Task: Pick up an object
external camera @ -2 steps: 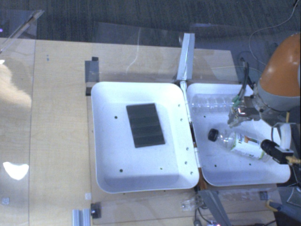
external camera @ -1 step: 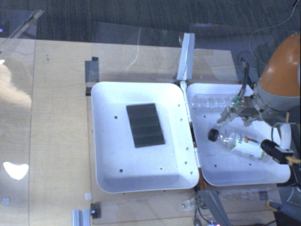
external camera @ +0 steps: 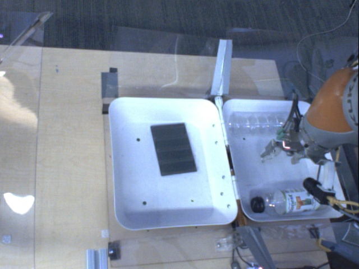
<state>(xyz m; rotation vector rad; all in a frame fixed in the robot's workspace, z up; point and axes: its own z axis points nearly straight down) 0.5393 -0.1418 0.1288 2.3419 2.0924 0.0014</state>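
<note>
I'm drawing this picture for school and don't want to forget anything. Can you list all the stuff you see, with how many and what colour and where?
bench: one, light wood, under everything.
left bin: one, white, middle of the bench.
right bin: one, white, right beside the left bin.
pad: one, dark grey, flat in the left bin, a bit tilted.
bottle: one, clear with a black cap and a white, green and orange label, lying on its side at the near edge of the right bin.
clear tray: one, see-through, hard to make out, at the far end of the right bin.
arm: one, grey and orange, coming in from the right.
tool: one, metal, over the right bin, above the bottle.
</note>
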